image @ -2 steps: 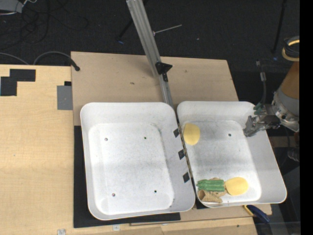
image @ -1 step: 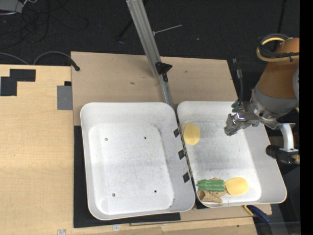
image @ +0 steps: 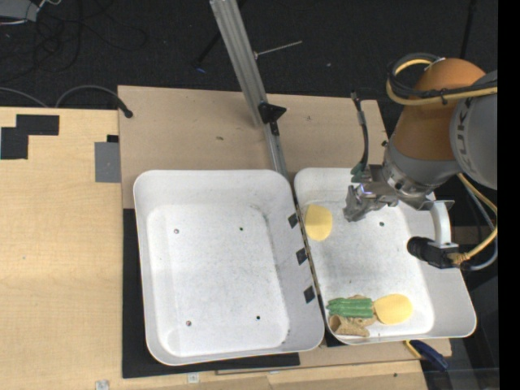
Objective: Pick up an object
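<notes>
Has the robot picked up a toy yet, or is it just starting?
Not yet. The gripper is over the right bin, close to a yellow piece by the divider, but nothing shows between its fingers. The green toy, tan piece and second yellow piece lie at the bin's near edge. Grasping and lifting remain.

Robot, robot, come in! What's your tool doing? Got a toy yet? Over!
Tool over right bin, nothing seen held. Nearest: yellow piece by left wall. Path clear.

The arm is grey with a rounded orange band above the wrist. Yellow and black cables loop over it. A metallic silver gripper has 2 short fingers.
</notes>
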{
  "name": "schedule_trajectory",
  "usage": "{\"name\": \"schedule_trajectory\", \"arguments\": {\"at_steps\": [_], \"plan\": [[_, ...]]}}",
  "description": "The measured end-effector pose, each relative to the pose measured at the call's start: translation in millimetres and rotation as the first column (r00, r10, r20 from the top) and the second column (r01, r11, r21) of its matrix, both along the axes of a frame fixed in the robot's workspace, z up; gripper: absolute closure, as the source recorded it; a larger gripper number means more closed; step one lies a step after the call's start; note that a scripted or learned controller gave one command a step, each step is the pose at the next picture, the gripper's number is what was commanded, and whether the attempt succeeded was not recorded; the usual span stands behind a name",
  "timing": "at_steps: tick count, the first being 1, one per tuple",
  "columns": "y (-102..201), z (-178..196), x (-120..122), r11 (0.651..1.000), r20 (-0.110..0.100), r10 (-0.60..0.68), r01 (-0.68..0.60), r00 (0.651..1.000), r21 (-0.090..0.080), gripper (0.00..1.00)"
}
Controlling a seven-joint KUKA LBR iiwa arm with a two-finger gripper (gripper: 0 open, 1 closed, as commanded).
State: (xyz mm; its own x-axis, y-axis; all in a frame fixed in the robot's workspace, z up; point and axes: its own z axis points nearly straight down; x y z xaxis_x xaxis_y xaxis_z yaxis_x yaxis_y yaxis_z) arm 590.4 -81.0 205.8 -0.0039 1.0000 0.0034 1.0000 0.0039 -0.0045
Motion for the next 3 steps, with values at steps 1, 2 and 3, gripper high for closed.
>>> {"name": "schedule_trajectory", "arguments": {"at_steps": [1,2,3], "plan": [[46,-4,13,1.0,0.002,-0.001,0.001,1.0,-0.002,1.0],[95,-6,28,1.0,0.003,0.0,0.0,1.0,-0.002,1.0],[144,-2,39,1.0,0.003,0.0,0.0,1.0,-0.001,1.0]]}}
